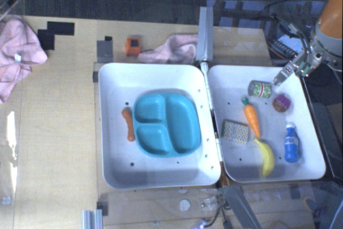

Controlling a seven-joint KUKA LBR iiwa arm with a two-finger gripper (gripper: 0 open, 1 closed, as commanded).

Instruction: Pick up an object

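Camera view is showing my jaws hanging over the right bin point(316, 131), beside the small can point(261, 89); I cannot tell whether they are parted. Nothing is being lifted yet: carrot point(252, 120), banana point(265, 157) and bottle point(291, 143) are lying in that bin.

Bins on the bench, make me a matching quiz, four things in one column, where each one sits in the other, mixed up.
Things:
1. tray
2. banana
3. bottle
4. can

Places:
A. right bin, far end, beside the gripper
B. left bin, middle
C. right bin, near edge, below the carrot
D. right bin, along its right wall

Pairs: 1-B, 2-C, 3-D, 4-A
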